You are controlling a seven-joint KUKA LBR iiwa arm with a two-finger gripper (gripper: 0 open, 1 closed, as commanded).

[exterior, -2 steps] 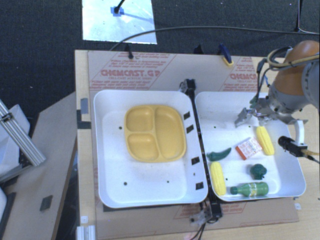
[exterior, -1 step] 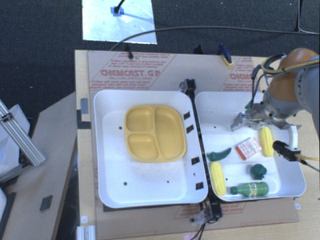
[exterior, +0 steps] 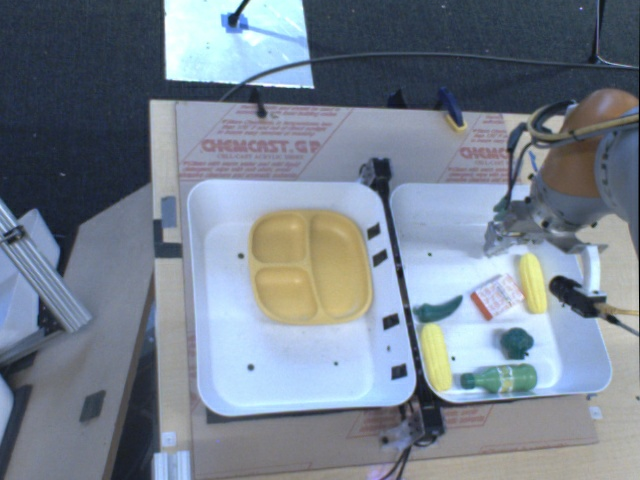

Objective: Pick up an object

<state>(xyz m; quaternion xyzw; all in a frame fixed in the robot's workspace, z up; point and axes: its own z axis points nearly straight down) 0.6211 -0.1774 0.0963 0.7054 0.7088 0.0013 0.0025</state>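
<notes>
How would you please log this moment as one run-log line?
gripper: over right bin, upper area | held: nothing seen | nearest: corn cob | left bin: yellow plate

The counter (exterior: 170, 268) carries a printed sheet (exterior: 300, 138), and on that sit two white bins side by side: the left bin (exterior: 225, 368) and the right bin (exterior: 450, 218), their rims touching at the middle

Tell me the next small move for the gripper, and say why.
Probably a short shift toward the near side of the right bin, then down. The gripper sits over the bin's bare far end with nothing between its fingers. The nearest pieces are the corn cob and the small red-and-white packet, both just nearer the camera. The cob lies apart from its neighbours, so it seems the easier target.
</notes>
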